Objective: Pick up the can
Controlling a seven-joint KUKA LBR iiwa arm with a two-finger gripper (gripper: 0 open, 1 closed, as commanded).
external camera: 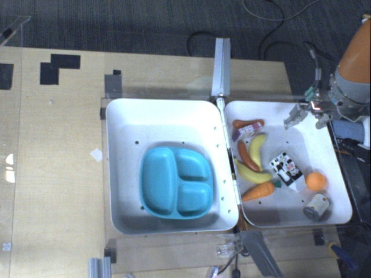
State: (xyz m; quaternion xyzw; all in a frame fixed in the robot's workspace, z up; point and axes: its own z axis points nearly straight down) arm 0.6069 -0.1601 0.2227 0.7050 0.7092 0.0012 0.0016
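Left bin [116,172]: holds a blue divided tray [177,181].
Right bin [342,204]: crowded with bananas [255,155], a carrot [258,191], a patterned box [286,168], an orange [316,181].
Arm [355,68]: poised over the right bin's far corner.
Gripper [307,114]: fingers spread apart, nothing between them, well apart from the target.
Can [316,206]: lying on its side in the near right corner, just beside the orange.
Risk: I'd guess the can rolls or the fingers hit the bin wall or nudge the orange.

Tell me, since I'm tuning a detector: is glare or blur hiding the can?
Camera view: the small grey metal can lies in even light, soft and low in detail; the white right bin is bright without washing it out; faint reflection on the bench.
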